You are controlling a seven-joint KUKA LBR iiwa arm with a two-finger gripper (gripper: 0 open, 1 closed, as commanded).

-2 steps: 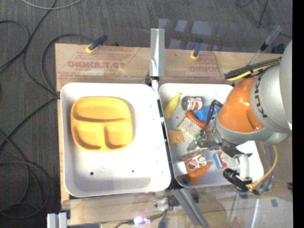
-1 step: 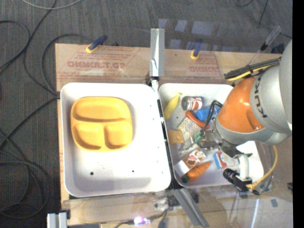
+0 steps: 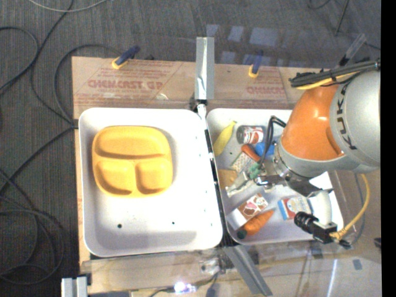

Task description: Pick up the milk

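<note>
Orange and grey, the arm [image 3: 312,135] bulks closest to the lens and covers much of the right bin [image 3: 275,231]. Below it, the gripper [image 3: 250,181] sits low in the clutter near that bin's middle. From this angle I cannot tell whether it is released or clenched, and I see nothing that I could call held. It looks to be touching or just above a crumpled packet [image 3: 242,163], not the milk.

What I take for the milk is the small white and blue carton [image 3: 289,208], lying flat near the bin's front edge, beside the gripper but apart from it and partly tucked under the wrist. A brown carton [image 3: 252,207] lies just left of it, touching a carrot [image 3: 257,223].

My worries from here:
- The gripper closes where it sits and takes the packet instead.
- I mistake the two cartons, since they lie near each other and the brown one is more exposed.
- The milk lies flat, so a grasp from above could slip off or push it against the wall.
- The wrist hides the carton, so I could misjudge the approach.

Farther back are a can [image 3: 250,133], a banana [image 3: 224,138] and something blue [image 3: 266,148]. The left bin [image 3: 154,221] holds a yellow tray [image 3: 133,159], well apart from all this.
</note>
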